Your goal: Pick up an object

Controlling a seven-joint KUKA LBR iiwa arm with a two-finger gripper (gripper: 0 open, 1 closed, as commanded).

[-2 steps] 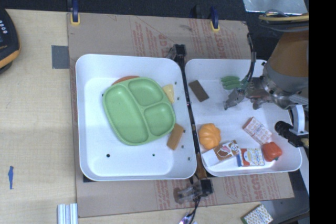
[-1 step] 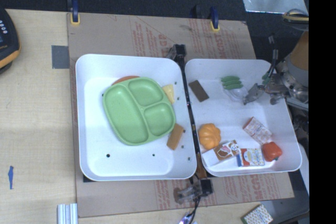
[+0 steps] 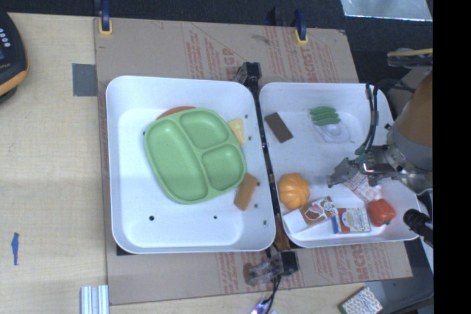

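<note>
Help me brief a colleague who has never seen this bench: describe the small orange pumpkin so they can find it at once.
Start at the right bin of the two white ones. Along its left wall, near the front, sits the pumpkin, just left of a small printed carton. It is the only round, orange, ribbed thing there; the red object farther right is smaller and smooth.

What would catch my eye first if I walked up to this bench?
Probably the big green divided plate filling the middle of the left bin. Next, the small orange pumpkin at the near left of the right bin, with a red tomato-like piece near that bin's front right. The grey arm's gripper reaches in from the right, low over that clutter.
</note>
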